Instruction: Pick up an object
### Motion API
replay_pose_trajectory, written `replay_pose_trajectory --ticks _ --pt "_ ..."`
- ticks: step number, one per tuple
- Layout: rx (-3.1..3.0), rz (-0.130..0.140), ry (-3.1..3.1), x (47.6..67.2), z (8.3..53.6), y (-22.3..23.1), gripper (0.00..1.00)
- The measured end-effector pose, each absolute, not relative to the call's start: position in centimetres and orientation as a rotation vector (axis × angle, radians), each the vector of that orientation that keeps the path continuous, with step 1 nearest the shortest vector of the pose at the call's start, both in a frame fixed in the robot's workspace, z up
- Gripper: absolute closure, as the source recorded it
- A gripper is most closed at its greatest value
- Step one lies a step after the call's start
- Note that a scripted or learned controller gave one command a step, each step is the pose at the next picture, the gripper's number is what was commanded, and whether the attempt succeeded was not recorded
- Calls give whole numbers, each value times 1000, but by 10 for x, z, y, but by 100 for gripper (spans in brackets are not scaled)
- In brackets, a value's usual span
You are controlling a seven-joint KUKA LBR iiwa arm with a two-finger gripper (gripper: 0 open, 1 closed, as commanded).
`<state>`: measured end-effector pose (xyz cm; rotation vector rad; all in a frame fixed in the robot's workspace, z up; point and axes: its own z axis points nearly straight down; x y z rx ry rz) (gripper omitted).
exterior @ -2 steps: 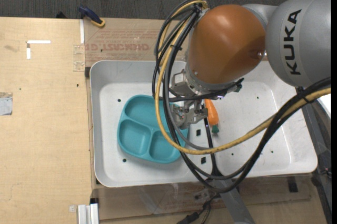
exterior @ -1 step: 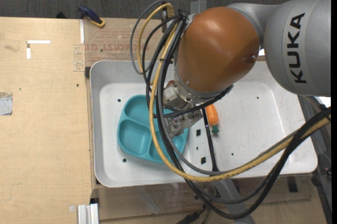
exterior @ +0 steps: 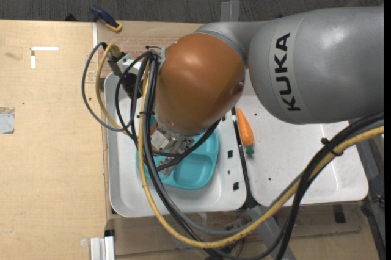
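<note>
A turquoise shallow bowl (exterior: pixel 194 166) lies in the left white bin (exterior: pixel 122 191), partly covered by the arm. The arm's orange wrist band (exterior: pixel 198 79) hangs over that bin and hides most of it. Below the band, the gripper (exterior: pixel 168 144) reaches down to the bowl's left rim; the wrist and cables cover it. An orange carrot-like object (exterior: pixel 245 129) lies at the left edge of the right white bin (exterior: pixel 317 179), close to the divider.
Black and yellow cables (exterior: pixel 107 94) loop over the left bin's upper left corner and trail across the front edge. A wooden bench top (exterior: pixel 49 130) extends to the left. The grey arm body (exterior: pixel 317 63) covers the upper part of the right bin.
</note>
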<state>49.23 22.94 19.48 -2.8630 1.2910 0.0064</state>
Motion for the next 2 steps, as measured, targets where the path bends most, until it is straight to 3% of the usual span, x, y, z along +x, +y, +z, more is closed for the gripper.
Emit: replay_pose_trajectory --ticks 1,2 --pt "-3036 5 795 513 261 150 100" --pt "-3121 7 334 572 123 107 100"
